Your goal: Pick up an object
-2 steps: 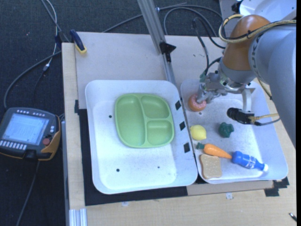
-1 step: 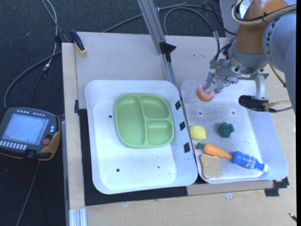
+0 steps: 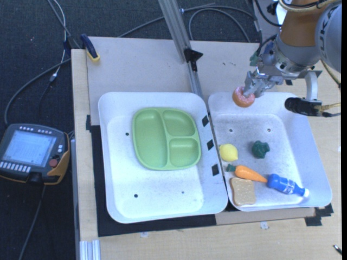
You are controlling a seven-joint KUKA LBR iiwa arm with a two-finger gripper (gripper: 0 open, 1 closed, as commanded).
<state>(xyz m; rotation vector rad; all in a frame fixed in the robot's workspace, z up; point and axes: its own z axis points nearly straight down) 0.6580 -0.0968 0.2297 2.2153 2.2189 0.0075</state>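
A pink donut (image 3: 243, 97) hangs over the far left rim of the right bin (image 3: 316, 161), pinched between the fingers of my gripper (image 3: 250, 90), which is shut on it. Lower in that bin lie a yellow lemon (image 3: 228, 152), a green broccoli (image 3: 260, 149), an orange carrot (image 3: 250, 173), a blue bottle (image 3: 286, 184) and a slice of bread (image 3: 243, 192). The arm comes in from the upper right.
The left bin (image 3: 111, 145) holds a green divided plate (image 3: 166, 137). A slanted metal pole (image 3: 176, 20) rises between the bins at the back. A teach pendant (image 3: 32, 153) lies off the bench to the left, with cables on the floor.
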